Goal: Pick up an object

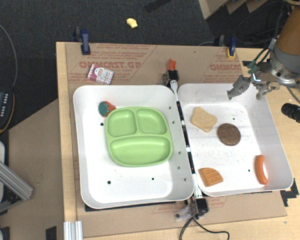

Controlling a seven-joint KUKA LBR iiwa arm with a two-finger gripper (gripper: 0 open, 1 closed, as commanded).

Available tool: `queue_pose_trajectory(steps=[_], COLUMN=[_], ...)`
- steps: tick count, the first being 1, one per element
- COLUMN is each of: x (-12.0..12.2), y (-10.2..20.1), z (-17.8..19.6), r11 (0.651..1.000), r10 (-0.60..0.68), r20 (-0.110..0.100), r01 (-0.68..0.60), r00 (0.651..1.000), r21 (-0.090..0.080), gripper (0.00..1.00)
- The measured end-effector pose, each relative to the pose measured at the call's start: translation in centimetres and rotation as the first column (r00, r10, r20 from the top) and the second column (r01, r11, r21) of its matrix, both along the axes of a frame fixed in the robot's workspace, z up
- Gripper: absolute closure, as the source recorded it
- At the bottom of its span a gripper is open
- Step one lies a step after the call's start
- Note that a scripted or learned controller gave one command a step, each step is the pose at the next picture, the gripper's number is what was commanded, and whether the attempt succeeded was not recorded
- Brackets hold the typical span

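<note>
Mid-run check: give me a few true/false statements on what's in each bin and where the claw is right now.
1. The green tray lies in the left bin. True.
2. The sausage lies on the green tray. False: it lies in the right bin, near its right wall.
3. The brown disc touches the toast. False: a gap separates them.
4. The claw is above the right bin's far edge, holding nothing. True.
5. A biscuit lies at the right bin's near left. True.
</note>
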State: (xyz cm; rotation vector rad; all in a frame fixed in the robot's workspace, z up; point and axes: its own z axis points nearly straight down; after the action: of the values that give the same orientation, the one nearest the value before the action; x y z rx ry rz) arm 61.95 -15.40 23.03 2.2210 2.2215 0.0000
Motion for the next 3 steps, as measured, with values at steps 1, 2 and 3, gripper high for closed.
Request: queue_pose_trajectory(steps=[1,2,3], x=[-4.5,-6.3,-6.0], y=[-3.1,-1.7,-1.9], z=[-5.4,-15.1,-13.5], r11=[1.000,1.000,1.000], r10=[-0.004,0.000,-0.002], r20=[-0.007,-0.007,0.004], r01=[0.004,0.000,0.002], r00=[1.000,1.000,1.000], r21=[0.001,0.002,-0.002], gripper=[0.00,0.00,1.00])
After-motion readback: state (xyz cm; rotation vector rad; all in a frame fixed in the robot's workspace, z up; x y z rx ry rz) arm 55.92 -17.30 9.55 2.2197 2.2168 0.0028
